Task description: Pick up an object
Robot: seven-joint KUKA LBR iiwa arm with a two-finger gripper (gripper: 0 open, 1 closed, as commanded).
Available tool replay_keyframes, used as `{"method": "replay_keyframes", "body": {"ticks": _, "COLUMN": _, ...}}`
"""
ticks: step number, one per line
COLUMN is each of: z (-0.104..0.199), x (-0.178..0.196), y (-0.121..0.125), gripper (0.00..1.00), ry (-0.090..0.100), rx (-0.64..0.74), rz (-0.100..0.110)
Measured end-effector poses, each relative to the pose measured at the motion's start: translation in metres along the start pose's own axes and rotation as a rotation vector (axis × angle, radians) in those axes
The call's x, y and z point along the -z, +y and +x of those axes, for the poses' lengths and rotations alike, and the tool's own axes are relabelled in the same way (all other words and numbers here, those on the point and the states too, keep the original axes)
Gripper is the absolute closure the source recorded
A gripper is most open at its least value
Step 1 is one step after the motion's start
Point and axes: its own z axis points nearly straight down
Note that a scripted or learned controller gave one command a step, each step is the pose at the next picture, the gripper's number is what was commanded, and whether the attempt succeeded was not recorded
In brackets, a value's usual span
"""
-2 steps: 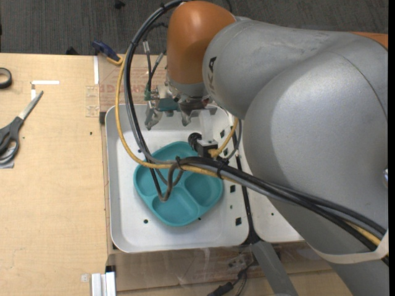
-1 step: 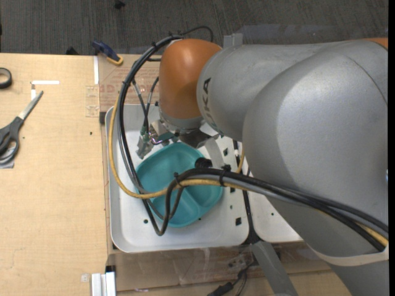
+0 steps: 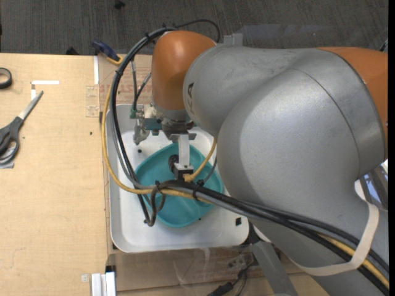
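Note:
A teal bowl [image 3: 176,205] lies in the white bin [image 3: 123,230], filling much of the bin's middle and near part. My gripper [image 3: 144,132] hangs below the orange wrist band, over the bin's far left part, just beyond the bowl's far rim. Nothing shows between the gripper and the bowl, and I cannot tell whether they touch. The grey arm covers the right side of the bin and the bowl's right edge. Yellow and black cables loop down across the bowl.
To the left of the bin lies the wooden bench top [image 3: 55,184]. A pair of scissors [image 3: 15,131] and a black ring [image 3: 4,78] rest at its far left. A blue and yellow tool [image 3: 106,50] sits beyond the bin's far corner.

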Motion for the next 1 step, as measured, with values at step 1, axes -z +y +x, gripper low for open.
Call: {"method": "replay_keyframes", "body": {"ticks": 1, "z": 0.0008, "x": 0.0084, "y": -0.0746, "gripper": 0.0, "ry": -0.001, "rx": -0.192, "rz": -0.03}}
